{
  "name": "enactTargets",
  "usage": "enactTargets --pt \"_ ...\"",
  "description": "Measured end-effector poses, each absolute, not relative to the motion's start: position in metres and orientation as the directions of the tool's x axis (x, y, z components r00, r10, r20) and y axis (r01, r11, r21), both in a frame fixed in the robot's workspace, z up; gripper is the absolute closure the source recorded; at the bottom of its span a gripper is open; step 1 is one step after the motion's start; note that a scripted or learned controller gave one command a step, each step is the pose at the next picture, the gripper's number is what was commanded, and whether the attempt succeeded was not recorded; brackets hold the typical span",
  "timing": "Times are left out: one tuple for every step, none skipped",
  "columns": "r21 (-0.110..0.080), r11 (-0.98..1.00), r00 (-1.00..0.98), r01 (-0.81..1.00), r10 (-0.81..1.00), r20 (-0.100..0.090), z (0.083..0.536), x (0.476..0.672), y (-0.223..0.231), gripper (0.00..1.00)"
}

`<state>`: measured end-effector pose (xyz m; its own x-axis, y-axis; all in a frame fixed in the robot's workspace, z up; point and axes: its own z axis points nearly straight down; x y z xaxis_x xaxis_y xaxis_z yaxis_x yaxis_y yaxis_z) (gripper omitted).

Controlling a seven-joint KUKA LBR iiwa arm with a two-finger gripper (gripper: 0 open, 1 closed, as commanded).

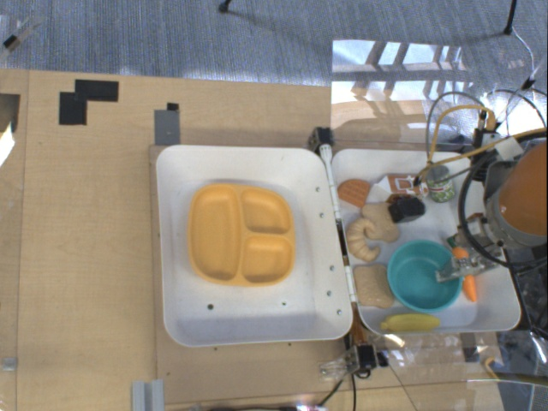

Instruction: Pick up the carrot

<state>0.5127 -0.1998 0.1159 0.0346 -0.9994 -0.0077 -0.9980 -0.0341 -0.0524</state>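
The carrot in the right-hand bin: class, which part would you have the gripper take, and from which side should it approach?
Grip the carrot across its narrow width at the visible lower half, coming from above. It lies between the teal bowl and the bin's right wall, so a sideways approach looks blocked. The gripper partly hides its upper end.

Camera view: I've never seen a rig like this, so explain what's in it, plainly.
One fixed camera looks down at a slant on a bench with two shallow white bins. The left bin holds a yellow divided plate. The right bin holds a teal bowl, a croissant, a banana, a small can and the carrot, which lies beside the bowl. The grey robot arm reaches in from the right; its gripper sits by the carrot. Whether it grips anything is unclear.
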Motion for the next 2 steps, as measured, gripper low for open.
enactTargets --pt "-0.019 -0.017 0.018 -1.000 -1.000 -0.008 0.151 0.557 -0.130 1.00" --pt "-0.042 -0.373 0.373 -0.927 -0.928 0.011 0.095 0.517 -0.164 1.00"
